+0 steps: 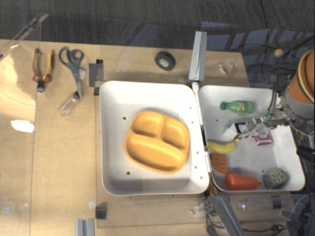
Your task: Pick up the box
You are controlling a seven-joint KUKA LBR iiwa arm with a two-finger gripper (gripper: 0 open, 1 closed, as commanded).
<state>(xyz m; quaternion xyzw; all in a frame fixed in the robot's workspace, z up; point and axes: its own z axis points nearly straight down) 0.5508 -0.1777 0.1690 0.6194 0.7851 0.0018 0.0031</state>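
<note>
The box is small, white and purple, and lies in the middle of the right bin. My gripper reaches in from the right and hangs just up and left of the box, very close to its top edge. Its metal tip partly overlaps the box in this view, and I cannot see whether it touches it. The grey arm with its orange band rises at the right edge.
The right bin also holds a green bottle, a banana, an orange item, a red item and a grey-green can. A large yellow moulded object sits in the left bin. Scissors, pliers and a tape roll lie on the bench.
</note>
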